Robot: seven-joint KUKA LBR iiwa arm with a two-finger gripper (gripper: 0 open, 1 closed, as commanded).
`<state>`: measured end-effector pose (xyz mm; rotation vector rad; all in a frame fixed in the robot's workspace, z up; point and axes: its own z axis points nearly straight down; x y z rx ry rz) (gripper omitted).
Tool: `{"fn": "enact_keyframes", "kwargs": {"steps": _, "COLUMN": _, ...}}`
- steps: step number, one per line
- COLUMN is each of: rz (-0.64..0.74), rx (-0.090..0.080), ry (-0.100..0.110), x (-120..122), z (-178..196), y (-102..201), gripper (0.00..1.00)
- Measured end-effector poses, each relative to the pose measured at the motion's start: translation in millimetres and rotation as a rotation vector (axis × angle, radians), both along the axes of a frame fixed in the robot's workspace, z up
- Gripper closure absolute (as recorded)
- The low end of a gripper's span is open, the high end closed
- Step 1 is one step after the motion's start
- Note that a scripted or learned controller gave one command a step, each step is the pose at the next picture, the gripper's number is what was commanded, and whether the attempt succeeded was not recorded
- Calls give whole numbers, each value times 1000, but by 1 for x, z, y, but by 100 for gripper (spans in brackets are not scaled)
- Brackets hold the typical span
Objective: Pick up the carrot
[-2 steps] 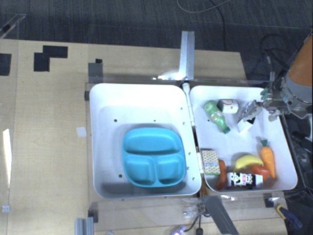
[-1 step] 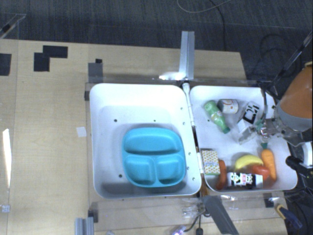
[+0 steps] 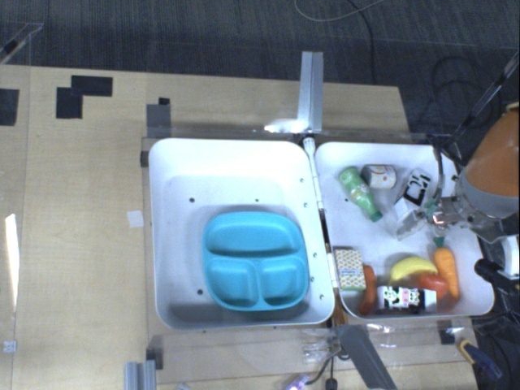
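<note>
Several items crowd carrot [image 3: 446, 270], banana [image 3: 413, 267] beside, jaws [image 3: 437, 218] above

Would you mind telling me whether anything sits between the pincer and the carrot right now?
Nothing visible does. The pincer hangs just above the carrot's top end in the right bin. The banana lies to the carrot's left, beside the path.

Two bins [image 3: 162, 218] (white), one carrot [image 3: 446, 271]

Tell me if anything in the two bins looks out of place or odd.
Nothing looks spilled or damaged. The right bin is simply crowded: the carrot, banana and other items lie jumbled against its near edge. The blue tray sits flat in the left bin.
</note>
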<state>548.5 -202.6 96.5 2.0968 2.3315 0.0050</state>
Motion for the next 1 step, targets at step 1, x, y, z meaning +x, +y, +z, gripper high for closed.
{"fn": "enact_keyframes", "kwargs": {"steps": 1, "rz": 29, "rx": -3, "ry": -10, "x": -57, "z": -6, "y": -4, "gripper": 0}}
